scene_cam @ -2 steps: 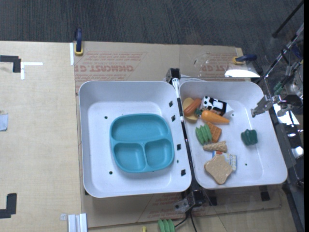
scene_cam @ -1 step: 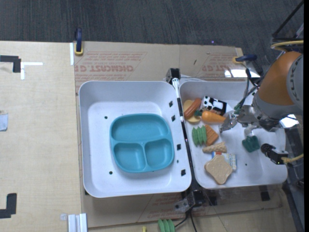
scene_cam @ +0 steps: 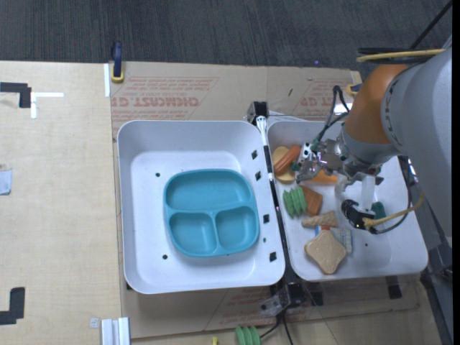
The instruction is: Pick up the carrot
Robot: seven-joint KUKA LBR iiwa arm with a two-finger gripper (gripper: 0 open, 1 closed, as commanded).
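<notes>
Where tool (scene_cam: 310, 165) hovers, carrot (scene_cam: 323, 179) amid food

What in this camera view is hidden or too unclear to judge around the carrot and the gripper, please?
- Gripper: in the camera view its fingers are small and dark among the wrist parts, so their state is unclear.
- Carrot: partly covered by the gripper's body; contact cannot be judged.
- Right bin: the arm hides its far right corner.
- Toy food near the bread slice: several pieces overlap and are too small to identify.
</notes>
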